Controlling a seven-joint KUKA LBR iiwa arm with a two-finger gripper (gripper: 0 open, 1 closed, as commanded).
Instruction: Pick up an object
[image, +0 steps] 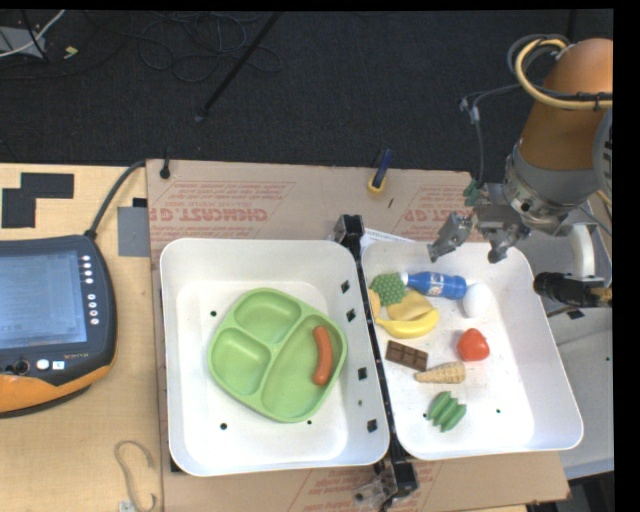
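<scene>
Green pea pods at the near edge of the right bin; behind them a cone, chocolate bar, tomato, banana and blue bottle. Jaws spread wide, holding nothing, above the bin's far rim. Green divided plate bearing a sausage in the left bin.

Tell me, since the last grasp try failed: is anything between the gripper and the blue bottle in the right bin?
Nothing visible. The gripper hangs open above the right bin's far edge, and the blue bottle lies just below it in this view with its top bare. The banana and broccoli sit on the bottle's other side.
</scene>
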